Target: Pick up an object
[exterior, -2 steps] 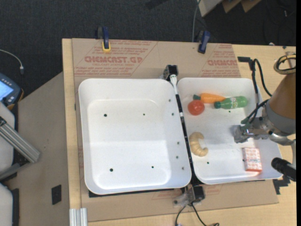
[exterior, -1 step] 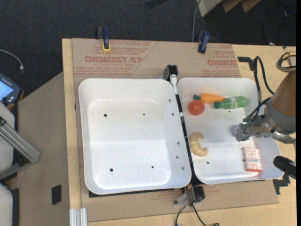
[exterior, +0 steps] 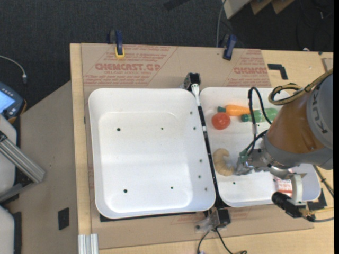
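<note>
Over the right-hand bin (exterior: 233,197), seen from the fixed overhead camera, the grey arm with its orange band (exterior: 288,131) reaches in from the right and lowers its gripper (exterior: 242,165) toward the bin's left side. Just beside the gripper's tip lies a tan, rounded object (exterior: 222,161), close against the wall that this bin shares with the left bin (exterior: 143,152); it may be touching the tip, though the wrist hides the contact. Whether the claw stands apart or together cannot be told from this angle, and nothing is visibly held. Farther back in the same bin sit a red ball (exterior: 221,121), an orange carrot-shaped toy (exterior: 237,109) and a green piece (exterior: 259,115), well apart from the gripper. A red-and-white item (exterior: 284,186) lies near the bin's front right, partly under the arm. The tan object looks the likeliest target. The risk, as I judge it, is its place near the dividing wall: a finger coming down on that side could strike the rim or land on top of the object and push it away, so the claw closes on nothing.
</note>
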Robot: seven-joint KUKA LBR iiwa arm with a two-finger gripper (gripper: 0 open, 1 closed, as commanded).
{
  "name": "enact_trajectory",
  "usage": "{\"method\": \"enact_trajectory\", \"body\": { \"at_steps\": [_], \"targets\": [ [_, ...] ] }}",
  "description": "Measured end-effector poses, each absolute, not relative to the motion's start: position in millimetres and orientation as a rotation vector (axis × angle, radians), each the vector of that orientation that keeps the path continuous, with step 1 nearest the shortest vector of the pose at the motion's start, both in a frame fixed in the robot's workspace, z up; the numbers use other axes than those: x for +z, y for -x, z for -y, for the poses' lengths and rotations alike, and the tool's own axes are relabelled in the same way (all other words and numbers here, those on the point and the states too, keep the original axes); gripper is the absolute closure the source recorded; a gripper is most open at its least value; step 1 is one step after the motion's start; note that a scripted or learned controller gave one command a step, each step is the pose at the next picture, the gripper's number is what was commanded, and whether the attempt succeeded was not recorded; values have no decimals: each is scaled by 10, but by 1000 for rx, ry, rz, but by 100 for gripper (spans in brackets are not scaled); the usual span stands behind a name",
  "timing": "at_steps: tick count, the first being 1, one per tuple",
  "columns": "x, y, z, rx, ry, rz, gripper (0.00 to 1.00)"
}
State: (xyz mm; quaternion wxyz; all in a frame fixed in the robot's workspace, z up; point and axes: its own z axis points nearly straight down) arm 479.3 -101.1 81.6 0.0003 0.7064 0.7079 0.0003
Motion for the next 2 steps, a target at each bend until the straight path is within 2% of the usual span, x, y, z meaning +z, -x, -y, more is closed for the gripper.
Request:
{"method": "enact_trajectory", "body": {
  "at_steps": [2],
  "targets": [
    [1045,-4799,1036,3,-2219,-2217,100]
  ]
}}
